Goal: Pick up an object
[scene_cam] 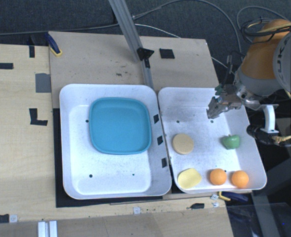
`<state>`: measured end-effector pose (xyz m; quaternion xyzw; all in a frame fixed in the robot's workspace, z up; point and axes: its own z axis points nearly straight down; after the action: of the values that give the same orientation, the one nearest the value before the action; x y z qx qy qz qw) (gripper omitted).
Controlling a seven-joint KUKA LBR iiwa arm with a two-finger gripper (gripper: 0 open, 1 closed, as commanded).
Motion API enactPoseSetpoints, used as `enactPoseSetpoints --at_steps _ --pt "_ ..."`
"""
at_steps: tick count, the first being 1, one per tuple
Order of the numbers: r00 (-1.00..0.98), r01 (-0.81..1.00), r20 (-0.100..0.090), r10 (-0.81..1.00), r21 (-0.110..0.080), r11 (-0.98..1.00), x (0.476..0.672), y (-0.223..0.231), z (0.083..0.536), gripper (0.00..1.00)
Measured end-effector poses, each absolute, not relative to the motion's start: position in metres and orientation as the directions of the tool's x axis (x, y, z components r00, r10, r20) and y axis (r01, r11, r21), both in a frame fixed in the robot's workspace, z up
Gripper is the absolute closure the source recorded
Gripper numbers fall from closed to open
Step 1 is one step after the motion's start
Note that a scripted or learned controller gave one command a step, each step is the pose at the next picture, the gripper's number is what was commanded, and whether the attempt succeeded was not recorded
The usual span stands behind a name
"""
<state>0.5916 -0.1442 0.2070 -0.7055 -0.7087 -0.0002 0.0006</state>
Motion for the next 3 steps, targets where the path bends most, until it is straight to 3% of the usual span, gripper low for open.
enactPoseSetpoints --at_steps 3 --pt "-0.005 1.000 0.001 1.000 -0.001 0.005 0.633 0.013 0.212 1.00"
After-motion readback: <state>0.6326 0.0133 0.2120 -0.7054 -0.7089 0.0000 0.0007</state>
